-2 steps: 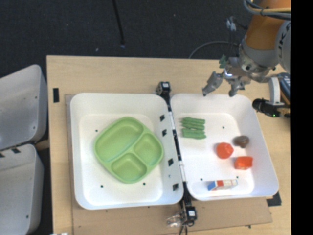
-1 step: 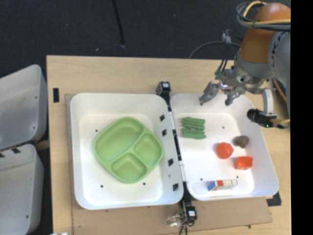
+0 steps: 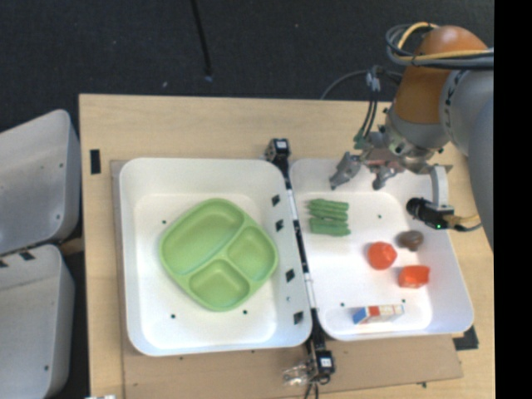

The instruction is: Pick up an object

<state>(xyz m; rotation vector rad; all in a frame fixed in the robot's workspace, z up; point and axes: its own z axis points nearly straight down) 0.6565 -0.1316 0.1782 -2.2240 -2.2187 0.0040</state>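
Two shallow white bins side by side on the pale wooden counter [image 3: 100,123], meeting along a seam with small black clips at mid-frame.

In the left bin [image 3: 133,181], left of centre: a light green plate [image 3: 218,254] with three compartments, lying flat and turned at a slant, well apart from the bin's walls.

In the right bin [image 3: 449,306], right of centre, five small things, all apart from one another:
- a green bundle [image 3: 329,217] of long pod-like pieces, in the bin's upper left part, near the seam;
- a round orange-red piece [image 3: 381,255] near the bin's middle;
- a dull brown-grey lump [image 3: 409,240] just up and right of that;
- an orange block [image 3: 414,276] just below the lump, toward the right wall;
- a flat white packet [image 3: 376,312] with blue and red printing, lying lengthwise near the bin's lower wall.

Printing on the packet too small to read; no other lettering legible.

End effector [image 3: 363,175] in the upper right of the frame, over the right bin's upper edge, under the grey arm with its orange band. Fingers spread apart, gripping nothing. Closest thing to pick: the green bundle, just below and left of the fingers, lying on the bin floor.
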